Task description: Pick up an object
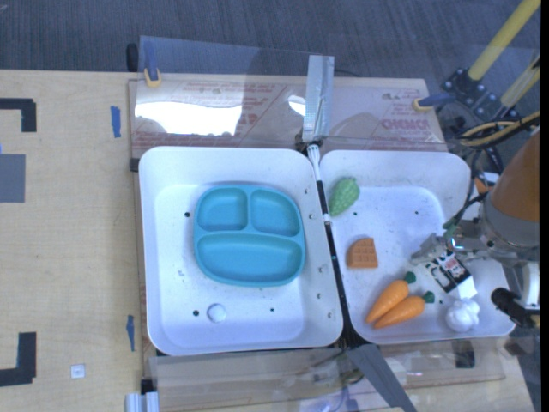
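Note:
My gripper (439,257) hangs over the right side of the right bin (403,187), reaching in from the right. Two orange carrots (396,304) with green tips lie side by side just below and left of it, apart from it. A white lumpy object (462,316) sits in the bin's near right corner, below the gripper. An orange waffle-like piece (363,253) lies left of the gripper, mid-bin. A green leafy item (344,195) rests near the bin's far left wall. I see nothing held.
The left bin (163,230) bears a blue divided plate (249,234) and a small white disc (216,313) near its front. A clear panel (223,101) and a metal post (318,93) stand behind the bins. Yellow cables run at the right.

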Action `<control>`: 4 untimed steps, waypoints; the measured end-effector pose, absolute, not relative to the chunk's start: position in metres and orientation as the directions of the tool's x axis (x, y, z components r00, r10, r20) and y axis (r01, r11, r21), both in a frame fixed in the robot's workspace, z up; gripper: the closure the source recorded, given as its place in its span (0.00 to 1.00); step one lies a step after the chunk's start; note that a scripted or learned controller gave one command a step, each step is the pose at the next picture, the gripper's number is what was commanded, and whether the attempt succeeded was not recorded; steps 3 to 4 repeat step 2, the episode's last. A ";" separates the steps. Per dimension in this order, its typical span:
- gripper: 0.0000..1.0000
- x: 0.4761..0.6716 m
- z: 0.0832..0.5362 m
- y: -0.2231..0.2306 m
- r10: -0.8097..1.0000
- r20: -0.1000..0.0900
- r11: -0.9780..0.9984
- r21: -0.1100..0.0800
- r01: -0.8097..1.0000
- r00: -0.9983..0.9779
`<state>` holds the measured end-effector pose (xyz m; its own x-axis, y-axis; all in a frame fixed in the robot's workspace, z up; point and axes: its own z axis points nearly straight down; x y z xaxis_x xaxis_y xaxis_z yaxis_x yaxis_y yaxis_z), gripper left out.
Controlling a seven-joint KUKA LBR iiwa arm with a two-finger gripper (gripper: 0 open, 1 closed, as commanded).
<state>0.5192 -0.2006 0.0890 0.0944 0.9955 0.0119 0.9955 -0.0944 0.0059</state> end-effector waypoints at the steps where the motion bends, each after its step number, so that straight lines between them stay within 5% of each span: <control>1: 1.00 0.519 0.100 -0.205 0.995 0.004 -0.099 0.011 0.995 0.099; 2: 1.00 0.551 0.179 -0.106 0.994 0.003 -0.113 0.006 0.994 0.113; 4: 1.00 0.551 0.179 -0.106 0.994 0.003 -0.113 0.006 0.994 0.113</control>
